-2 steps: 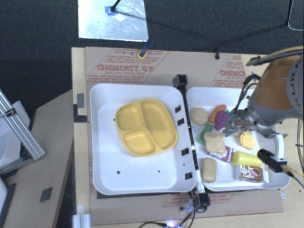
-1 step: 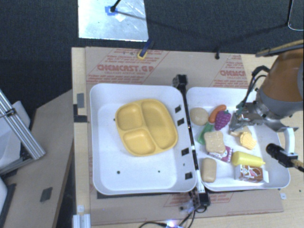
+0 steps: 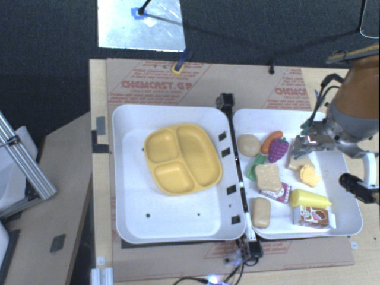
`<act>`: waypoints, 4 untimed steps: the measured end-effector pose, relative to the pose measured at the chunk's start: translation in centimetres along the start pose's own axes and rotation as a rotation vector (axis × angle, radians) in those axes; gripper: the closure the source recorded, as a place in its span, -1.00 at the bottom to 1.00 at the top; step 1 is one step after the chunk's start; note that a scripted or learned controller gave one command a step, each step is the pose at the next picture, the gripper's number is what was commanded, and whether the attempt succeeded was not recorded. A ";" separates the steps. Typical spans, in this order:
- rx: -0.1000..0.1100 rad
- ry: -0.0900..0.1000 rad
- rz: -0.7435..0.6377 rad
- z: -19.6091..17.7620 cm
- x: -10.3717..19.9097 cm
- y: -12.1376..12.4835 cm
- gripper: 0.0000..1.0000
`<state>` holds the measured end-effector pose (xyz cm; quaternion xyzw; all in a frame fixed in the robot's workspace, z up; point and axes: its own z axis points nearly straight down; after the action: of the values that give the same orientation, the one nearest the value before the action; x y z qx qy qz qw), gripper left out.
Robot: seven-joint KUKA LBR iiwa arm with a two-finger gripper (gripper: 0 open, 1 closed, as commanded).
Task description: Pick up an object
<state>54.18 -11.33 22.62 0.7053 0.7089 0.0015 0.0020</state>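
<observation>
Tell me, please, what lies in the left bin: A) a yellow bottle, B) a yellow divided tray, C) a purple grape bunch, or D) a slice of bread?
B: the yellow divided tray sits in the left bin, while the small food items lie in the right bin.

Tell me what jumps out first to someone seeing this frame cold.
The yellow divided tray sits alone in the left bin, bright against the white. The right bin is crowded with toy food: purple grapes, a slice of bread, a yellow bottle. The gripper hangs over that bin's upper right, beside the grapes.
</observation>
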 end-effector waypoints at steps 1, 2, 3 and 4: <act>0.001 0.002 -0.005 0.8 4.7 3.2 1.00; 0.001 0.003 -0.004 0.9 8.7 5.7 1.00; 0.002 0.004 -0.005 1.2 14.4 8.0 1.00; 0.001 0.002 -0.003 -0.8 16.9 9.1 1.00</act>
<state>63.15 5.65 23.47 0.7044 0.7098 0.0020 0.0008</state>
